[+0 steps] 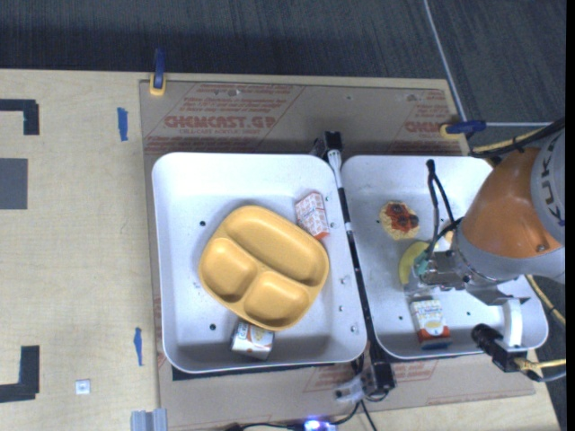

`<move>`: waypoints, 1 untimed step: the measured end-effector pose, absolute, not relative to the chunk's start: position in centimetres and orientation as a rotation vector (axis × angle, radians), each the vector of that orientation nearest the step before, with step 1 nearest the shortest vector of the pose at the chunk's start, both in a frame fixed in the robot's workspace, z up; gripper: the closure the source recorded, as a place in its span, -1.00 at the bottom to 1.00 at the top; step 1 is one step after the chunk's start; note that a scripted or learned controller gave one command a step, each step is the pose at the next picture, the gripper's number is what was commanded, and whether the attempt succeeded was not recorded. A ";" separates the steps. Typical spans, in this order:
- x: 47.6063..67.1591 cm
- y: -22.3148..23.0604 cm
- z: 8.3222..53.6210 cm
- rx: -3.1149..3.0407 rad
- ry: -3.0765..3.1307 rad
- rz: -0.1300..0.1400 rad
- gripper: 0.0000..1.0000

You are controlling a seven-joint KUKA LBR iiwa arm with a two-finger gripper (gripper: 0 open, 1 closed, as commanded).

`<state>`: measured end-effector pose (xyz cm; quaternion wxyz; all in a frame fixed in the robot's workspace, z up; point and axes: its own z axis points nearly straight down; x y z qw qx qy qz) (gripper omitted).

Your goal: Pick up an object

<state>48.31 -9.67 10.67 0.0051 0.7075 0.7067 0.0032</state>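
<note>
The right bin [377, 241] holds a small pizza-like toy [400, 218], a yellow-green curved piece [411, 261] and a small carton with a red base [429, 320]. The arm's orange band [508, 214] hangs over this bin's right half. My gripper [440, 275] points down just right of the yellow-green piece and just above the carton. Its tips are hidden by the wrist body. In the left bin [171, 241] lies a yellow three-compartment tray [262, 264], upside down, with a red-and-white packet [312, 214] at its upper right and a small carton [252, 340] at its lower edge.
A black divider [346, 232] runs between the two bins. A black cable [435, 196] loops from the wrist over the right bin. Cardboard [269, 115] lies under the bins on a wooden bench [72, 241] with blue tape marks.
</note>
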 end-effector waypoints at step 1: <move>48.3 -9.7 10.7 2.215 2.213 0.010 -1.00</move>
